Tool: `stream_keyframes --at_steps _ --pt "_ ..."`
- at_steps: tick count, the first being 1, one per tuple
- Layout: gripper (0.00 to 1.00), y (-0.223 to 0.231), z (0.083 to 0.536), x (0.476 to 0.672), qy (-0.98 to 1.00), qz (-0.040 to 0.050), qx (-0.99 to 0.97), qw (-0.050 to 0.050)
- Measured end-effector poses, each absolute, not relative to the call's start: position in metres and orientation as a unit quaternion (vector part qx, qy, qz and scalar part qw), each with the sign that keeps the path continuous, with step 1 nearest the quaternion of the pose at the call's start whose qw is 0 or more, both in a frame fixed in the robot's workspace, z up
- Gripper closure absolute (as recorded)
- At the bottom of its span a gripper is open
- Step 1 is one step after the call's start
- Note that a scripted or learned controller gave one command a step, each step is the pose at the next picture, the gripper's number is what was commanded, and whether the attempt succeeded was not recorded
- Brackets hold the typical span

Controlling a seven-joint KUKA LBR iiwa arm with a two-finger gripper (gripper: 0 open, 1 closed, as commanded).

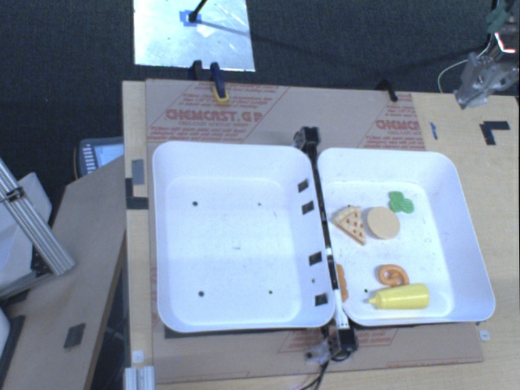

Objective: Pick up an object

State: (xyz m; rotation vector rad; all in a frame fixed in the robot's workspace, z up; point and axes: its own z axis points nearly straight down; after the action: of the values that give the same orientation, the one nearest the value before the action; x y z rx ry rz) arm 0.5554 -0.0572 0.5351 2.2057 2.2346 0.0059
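Dark carpet lies all round the surface (268,104), which is covered by a brown sheet (341,112). From my seat the tool (481,80) sits at the far right corner of that sheet, outside both bins, and it is too blurred for me to tell whether it is spread or closed; nothing shows in its grip.

Nearest to the tool is the right bin (455,218), and every pickable thing lies in it, all below and left of the tool. Closest is a small green leafy piece (400,202). Just beyond it is a round tan disc (383,223), touching a pizza slice (350,223) with red dots on orange. Farther still are a brown pretzel (392,275) and, just past it, a yellow squeeze bottle (400,297) lying on its side. A small orange piece (341,283) rests against the wall between the bins.

Farthest out is the left bin (162,218).

Red print on the sheet reads "CHEMCAST GP" (213,114); the same print by the tool is turned, so harder to read.
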Motion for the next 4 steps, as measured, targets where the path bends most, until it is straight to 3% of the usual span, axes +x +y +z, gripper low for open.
stream_keyframes --at_steps 2,3,4 --pt "1.00 0.153 0.524 0.565 0.713 0.0021 0.702 0.000" --pt "1.00 0.088 0.537 0.489 0.706 0.0013 0.708 0.000" --pt "1.00 0.168 0.535 0.498 0.711 0.0014 0.703 -0.001"
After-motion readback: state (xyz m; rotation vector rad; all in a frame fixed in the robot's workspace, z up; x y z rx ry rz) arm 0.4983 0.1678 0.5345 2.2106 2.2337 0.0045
